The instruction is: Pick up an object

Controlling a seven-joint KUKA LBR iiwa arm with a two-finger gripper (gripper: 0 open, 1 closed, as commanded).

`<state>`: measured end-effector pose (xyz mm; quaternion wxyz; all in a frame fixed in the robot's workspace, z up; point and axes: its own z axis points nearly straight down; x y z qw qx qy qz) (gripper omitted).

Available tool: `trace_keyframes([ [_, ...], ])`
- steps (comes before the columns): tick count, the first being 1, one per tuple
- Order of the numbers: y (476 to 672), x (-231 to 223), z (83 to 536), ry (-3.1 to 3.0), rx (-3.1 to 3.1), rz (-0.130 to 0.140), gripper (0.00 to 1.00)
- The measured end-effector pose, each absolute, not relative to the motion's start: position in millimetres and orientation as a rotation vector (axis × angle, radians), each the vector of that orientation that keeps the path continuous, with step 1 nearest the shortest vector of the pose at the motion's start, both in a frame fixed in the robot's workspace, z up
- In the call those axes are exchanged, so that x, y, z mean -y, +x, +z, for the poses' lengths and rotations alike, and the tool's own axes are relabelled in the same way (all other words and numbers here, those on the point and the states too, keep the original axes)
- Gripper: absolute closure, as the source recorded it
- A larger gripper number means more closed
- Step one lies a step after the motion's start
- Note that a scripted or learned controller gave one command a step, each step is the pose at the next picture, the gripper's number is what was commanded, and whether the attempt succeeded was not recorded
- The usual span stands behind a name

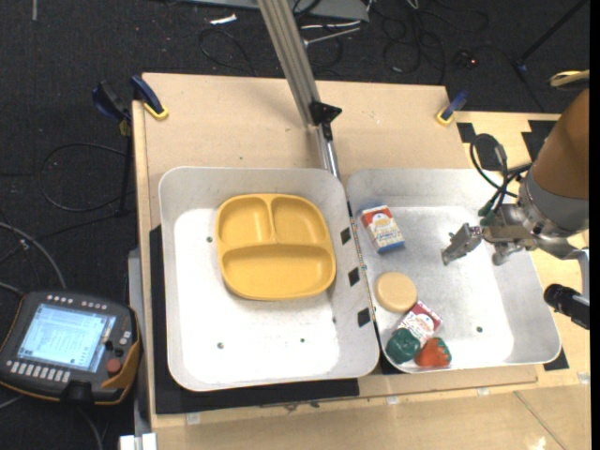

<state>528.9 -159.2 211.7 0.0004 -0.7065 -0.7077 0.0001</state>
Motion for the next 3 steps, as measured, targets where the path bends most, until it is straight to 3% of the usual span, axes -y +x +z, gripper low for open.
trace_keyframes([
  [1, 528.9, 159.3, 211.8, -2.22, 2.222, 0.0, 0.0],
  [2, 532.8, 167.6, 160.8, -2.22, 2.218, 0.005, 0.0],
  [3, 521.3, 169.0, 107.9, -2.219, 2.216, 0.005, 0.0],
])
